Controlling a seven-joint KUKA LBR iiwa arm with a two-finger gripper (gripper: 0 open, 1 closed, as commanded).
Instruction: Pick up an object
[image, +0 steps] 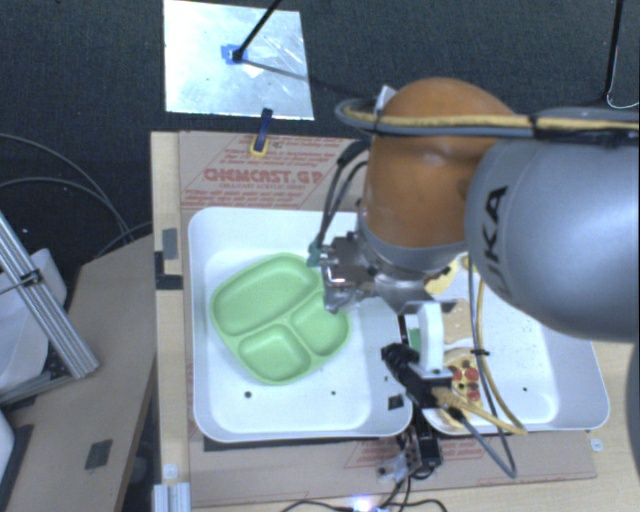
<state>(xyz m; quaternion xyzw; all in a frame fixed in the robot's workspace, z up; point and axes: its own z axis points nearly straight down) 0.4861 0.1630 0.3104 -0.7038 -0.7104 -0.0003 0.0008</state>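
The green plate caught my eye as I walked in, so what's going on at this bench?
A grey KUKA arm with an orange band reaches in from the right over two shallow white bins. Its wrist hangs above the right edge of a green divided plate, which lies flat in the left bin. The wrist hides the gripper, so whether it holds anything cannot be told. A few small items sit in the right bin, partly behind cables.

Grey arm (560, 230) w/ black lettering, orange band (430, 160), yellow cables (480, 123)
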